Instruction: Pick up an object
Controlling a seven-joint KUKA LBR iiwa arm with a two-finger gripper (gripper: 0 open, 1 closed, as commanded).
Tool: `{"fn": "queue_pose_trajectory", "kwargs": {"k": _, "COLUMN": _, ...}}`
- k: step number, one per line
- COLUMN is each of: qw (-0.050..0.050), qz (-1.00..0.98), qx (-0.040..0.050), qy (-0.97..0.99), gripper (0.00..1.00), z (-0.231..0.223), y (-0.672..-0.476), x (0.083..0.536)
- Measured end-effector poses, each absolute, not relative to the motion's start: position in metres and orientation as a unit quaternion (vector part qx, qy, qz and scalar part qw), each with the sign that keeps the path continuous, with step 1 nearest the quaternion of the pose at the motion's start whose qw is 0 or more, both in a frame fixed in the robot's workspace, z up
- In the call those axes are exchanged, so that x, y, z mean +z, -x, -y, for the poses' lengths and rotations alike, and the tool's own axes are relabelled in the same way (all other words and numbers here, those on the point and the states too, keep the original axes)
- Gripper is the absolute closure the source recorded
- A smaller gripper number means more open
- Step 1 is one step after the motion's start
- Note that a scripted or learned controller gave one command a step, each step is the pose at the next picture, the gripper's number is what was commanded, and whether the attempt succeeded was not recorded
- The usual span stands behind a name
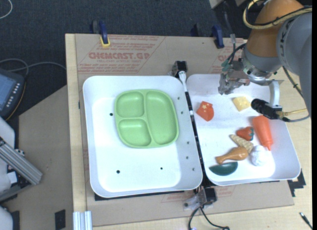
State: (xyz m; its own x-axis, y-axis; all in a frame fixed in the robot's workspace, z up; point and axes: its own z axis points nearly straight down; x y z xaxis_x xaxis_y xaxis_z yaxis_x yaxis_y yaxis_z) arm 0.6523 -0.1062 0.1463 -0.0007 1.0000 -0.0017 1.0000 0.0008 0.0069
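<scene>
1. the gripper (229, 86) is seen above the far part of the right bin (290, 167); whether it is apart or together cannot be told, and nothing is seen held in it.
2. in the right bin are found a red pepper piece (205, 111), a pale yellow cheese wedge (241, 103), a carrot (263, 131), a chicken drumstick (233, 154) and a dark green slice (224, 169).
3. a green divided plate (146, 118) is set in the left bin (99, 174).
4. the cheese wedge lies nearest the gripper, just beside it.
</scene>
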Motion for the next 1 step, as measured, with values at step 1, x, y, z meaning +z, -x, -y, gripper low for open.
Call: {"fn": "queue_pose_trajectory", "kwargs": {"k": 1, "qw": 0.003, "qz": -0.707, "qx": 0.0021, "qy": -0.707, "gripper": 1.00, "z": 0.1100, "y": -0.6557, "x": 0.1909}}
